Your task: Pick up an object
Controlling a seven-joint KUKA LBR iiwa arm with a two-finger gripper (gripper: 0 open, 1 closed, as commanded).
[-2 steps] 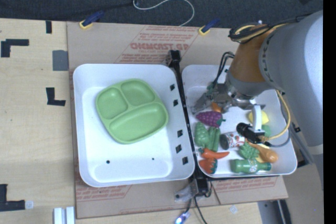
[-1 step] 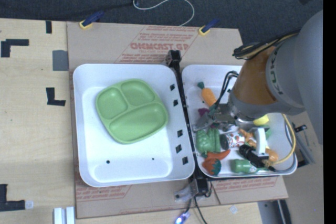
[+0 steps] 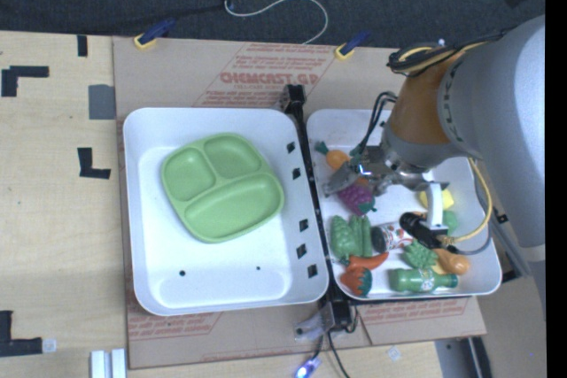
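The grey arm [image 3: 496, 111] is reaching in from the right, its orange band [image 3: 421, 106] sitting over the right bin [image 3: 483, 283]. The left bin [image 3: 151, 217] is holding a green divided plate [image 3: 221, 186], which is lying tilted in its upper half. Below the band, the gripper [image 3: 353, 180] is hanging low over the upper left part of the right bin, just above a purple toy [image 3: 358, 197]; whether it is clenched or released is impossible to tell. An orange toy [image 3: 337, 159] is lying just beside it, near the bin's left wall. Further down, a green leafy toy [image 3: 352, 236], a red-orange toy [image 3: 361, 266] and a green bottle-shaped toy [image 3: 423, 281] are crowding the lower part. A yellow piece [image 3: 438, 199] is resting near the right side.
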